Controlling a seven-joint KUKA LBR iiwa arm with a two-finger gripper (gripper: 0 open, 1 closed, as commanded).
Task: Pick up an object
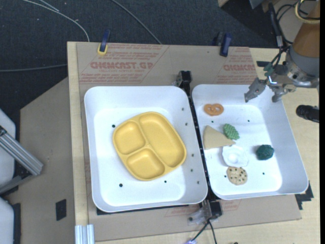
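The right bin (pixel 284 136) holds several small food toys: an orange pretzel (pixel 214 109), a green ridged piece (pixel 231 131), a tan wedge (pixel 216 138), a white fried egg (pixel 234 156), a dark green clump (pixel 264 152) and a brown cookie (pixel 236 175). My gripper (pixel 264 94) hangs over the bin's far right corner, open, with nothing between its fingers. It stands well to the right of the pretzel and above the other toys.
The left bin (pixel 96 136) holds a yellow divided plate (pixel 148 145). Blue clamps (pixel 224 43) pin the cardboard base at the back. A black clip (pixel 184 78) sits between the bins at the far edge. Cables trail over the dark floor behind.
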